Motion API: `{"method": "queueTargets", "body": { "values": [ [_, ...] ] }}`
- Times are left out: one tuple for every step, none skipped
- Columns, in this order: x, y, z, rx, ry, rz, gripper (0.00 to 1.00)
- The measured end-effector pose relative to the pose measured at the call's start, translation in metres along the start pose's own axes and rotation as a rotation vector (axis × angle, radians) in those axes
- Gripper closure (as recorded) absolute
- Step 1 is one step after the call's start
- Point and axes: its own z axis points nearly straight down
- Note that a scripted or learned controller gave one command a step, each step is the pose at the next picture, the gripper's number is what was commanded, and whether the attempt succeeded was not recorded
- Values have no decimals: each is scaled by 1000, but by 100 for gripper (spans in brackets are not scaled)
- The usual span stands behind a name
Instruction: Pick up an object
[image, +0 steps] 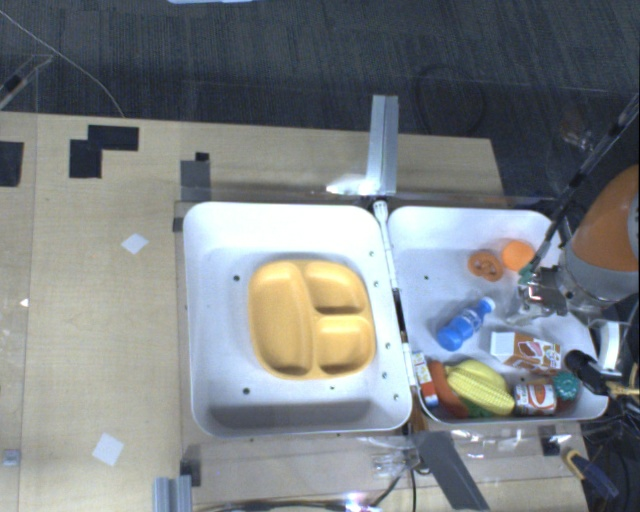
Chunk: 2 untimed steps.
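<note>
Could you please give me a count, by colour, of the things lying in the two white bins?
Yellow: 2, the tray and the corn
Orange: 2, the ball and the slice
Blue: 1, the bottle
Red and white: 2, the packet and the can
Total: 7

A light wooden bench fills the view from 6 to 9 o'clock; dark grey carpet floor lies at 12 o'clock.

Evenly bright overhead light, glare on the white bins, soft shadows inside their walls, slightly soft focus.
</note>
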Motion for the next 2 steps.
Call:
{"method": "queueTargets", "body": {
  "values": [
    [18, 3, -51, -2, 0, -299, 100],
    [18, 3, -50, 0, 1, -298, 0]
  ]
}}
